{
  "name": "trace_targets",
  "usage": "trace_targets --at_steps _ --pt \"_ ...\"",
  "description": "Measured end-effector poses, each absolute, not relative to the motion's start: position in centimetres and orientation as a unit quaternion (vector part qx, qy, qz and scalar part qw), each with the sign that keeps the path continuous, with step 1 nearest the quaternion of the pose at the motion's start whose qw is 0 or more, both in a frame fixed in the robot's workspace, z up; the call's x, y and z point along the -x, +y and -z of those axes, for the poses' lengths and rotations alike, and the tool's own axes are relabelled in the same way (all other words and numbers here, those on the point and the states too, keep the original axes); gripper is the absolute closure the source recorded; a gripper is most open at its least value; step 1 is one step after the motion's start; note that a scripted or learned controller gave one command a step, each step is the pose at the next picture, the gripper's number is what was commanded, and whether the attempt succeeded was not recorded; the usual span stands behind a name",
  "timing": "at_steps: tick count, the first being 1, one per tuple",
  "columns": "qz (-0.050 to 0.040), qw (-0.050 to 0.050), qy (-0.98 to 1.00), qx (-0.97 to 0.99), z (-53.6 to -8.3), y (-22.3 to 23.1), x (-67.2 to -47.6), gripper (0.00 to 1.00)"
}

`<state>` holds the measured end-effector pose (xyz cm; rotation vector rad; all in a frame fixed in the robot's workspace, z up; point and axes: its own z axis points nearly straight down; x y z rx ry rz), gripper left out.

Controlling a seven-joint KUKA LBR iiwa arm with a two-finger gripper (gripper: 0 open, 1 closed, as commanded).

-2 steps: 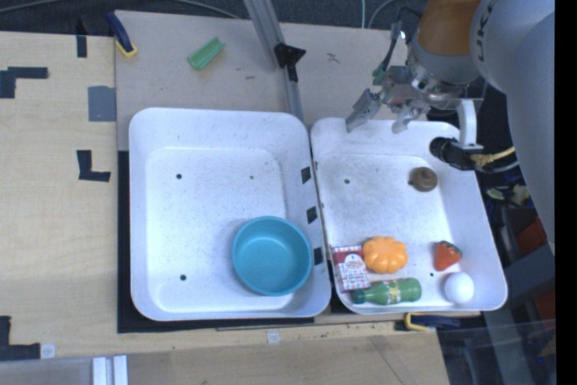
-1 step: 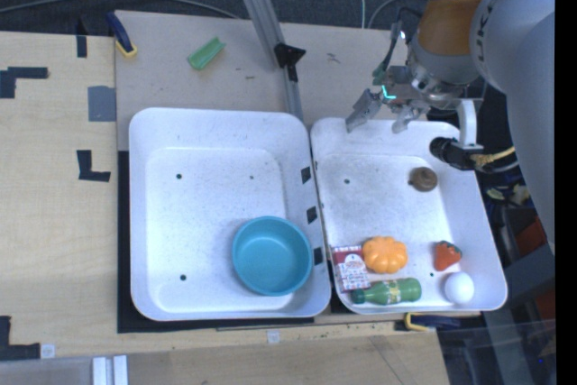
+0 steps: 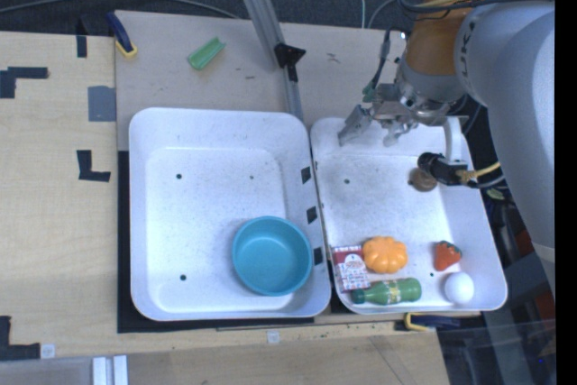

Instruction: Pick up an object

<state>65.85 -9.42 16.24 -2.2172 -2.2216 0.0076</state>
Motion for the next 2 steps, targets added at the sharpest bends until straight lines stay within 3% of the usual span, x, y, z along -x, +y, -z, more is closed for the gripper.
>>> trace_targets --at_steps 1,2 --pt "-0.0031 0.002 -0.708 0.707 -10.0 -10.1 -65.7 0.0" --pt "-0.0019 0.001 -0.708 0.706 -8.7 -10.0 -65.7 0.0"
